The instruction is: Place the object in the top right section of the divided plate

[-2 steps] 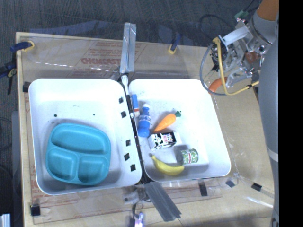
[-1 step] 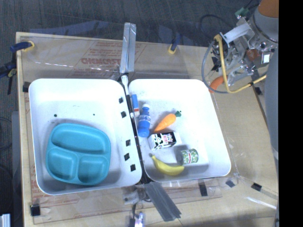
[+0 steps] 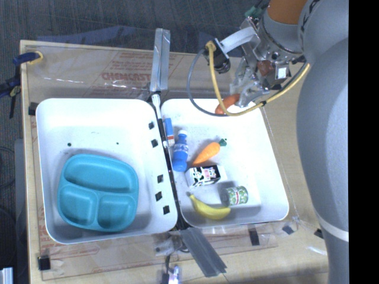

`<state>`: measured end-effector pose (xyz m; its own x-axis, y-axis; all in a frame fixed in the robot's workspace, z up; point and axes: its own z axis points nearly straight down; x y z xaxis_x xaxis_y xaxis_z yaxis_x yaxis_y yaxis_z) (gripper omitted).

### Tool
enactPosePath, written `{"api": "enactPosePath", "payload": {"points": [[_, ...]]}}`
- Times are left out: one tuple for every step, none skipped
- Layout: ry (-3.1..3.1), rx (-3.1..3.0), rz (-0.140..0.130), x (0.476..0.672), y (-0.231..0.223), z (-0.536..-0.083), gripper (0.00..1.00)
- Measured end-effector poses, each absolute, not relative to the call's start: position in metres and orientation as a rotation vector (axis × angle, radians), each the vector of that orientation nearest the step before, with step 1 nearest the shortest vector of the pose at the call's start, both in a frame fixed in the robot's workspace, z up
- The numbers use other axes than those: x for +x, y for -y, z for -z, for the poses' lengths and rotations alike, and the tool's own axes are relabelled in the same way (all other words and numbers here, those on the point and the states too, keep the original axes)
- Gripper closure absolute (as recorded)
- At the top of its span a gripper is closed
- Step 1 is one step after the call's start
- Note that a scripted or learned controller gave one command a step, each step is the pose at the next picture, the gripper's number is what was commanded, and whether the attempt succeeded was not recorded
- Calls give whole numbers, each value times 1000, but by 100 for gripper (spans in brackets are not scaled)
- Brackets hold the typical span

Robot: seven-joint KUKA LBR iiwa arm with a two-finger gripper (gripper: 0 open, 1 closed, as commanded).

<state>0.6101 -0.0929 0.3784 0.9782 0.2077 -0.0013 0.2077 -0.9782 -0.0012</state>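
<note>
The blue divided plate (image 3: 98,191) lies in the left bin (image 3: 89,114), its large section toward the far side and two smaller ones nearer the camera. In the right bin (image 3: 269,176) sit a blue bottle (image 3: 179,152), a carrot (image 3: 207,152), a small carton (image 3: 205,175), a banana (image 3: 209,209) and a green can (image 3: 237,195). The hand (image 3: 244,93) hangs over that bin's far right corner, with a small orange object (image 3: 227,104) just beneath it. I cannot tell whether it pinches it. The plate lies well apart, down and to the left.
</note>
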Motion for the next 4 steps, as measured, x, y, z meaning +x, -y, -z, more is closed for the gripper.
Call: {"api": "enactPosePath", "payload": {"points": [[637, -3073, -8, 581, 153, -374, 100], [1377, -2822, -2, 602, 211, -358, 100], [789, -3036, -8, 606, 157, -158, 100], [326, -3122, -3, 648, 151, -318, 100]]}}
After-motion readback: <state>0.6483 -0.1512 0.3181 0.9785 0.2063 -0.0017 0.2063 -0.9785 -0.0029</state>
